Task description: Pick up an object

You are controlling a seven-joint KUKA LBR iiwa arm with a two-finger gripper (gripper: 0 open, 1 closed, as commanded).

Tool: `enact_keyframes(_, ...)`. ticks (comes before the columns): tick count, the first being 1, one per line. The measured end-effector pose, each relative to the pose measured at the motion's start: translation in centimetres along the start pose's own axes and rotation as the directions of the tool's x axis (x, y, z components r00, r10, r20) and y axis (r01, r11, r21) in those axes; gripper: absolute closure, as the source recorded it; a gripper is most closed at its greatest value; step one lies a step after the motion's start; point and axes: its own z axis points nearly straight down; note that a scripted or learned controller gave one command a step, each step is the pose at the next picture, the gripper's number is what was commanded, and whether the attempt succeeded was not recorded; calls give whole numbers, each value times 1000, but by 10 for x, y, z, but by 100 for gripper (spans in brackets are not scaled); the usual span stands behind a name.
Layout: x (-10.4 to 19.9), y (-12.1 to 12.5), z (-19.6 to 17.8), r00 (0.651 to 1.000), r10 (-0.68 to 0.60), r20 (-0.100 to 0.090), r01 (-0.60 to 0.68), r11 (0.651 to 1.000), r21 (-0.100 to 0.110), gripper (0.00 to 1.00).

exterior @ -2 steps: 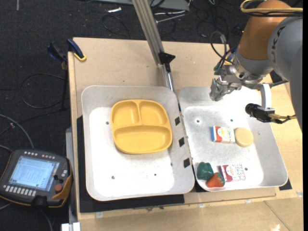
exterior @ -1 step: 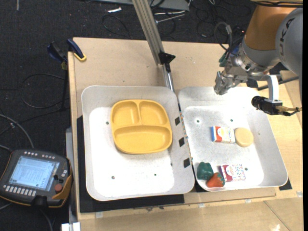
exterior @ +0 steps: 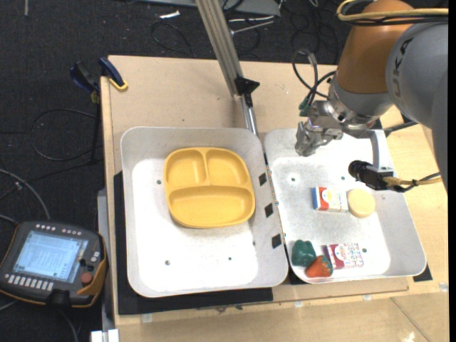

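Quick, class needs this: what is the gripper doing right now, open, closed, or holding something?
Gripper: above the far edge of the right bin, nothing seen in it; open or closed cannot be told.

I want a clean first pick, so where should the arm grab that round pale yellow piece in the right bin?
Grip the round pale yellow piece across its rim from above, one finger on its far edge and one on its near edge. The small carton touches its left side, so closing left to right looks blocked. The end effector sits above the bin's far left corner.
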Motion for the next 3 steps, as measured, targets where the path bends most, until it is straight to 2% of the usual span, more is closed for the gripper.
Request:
enact_keyframes(1, 49, -31, 9, 1000, 0, 0, 0, 1000, 0, 100)
enact_keyframes(2, 84, -68, 6, 1000, 1, 1, -1, 1000, 1, 100)
enact_keyframes(3, 127, -89, -6, 1000, -1, 0, 1, 1000, -1, 100)
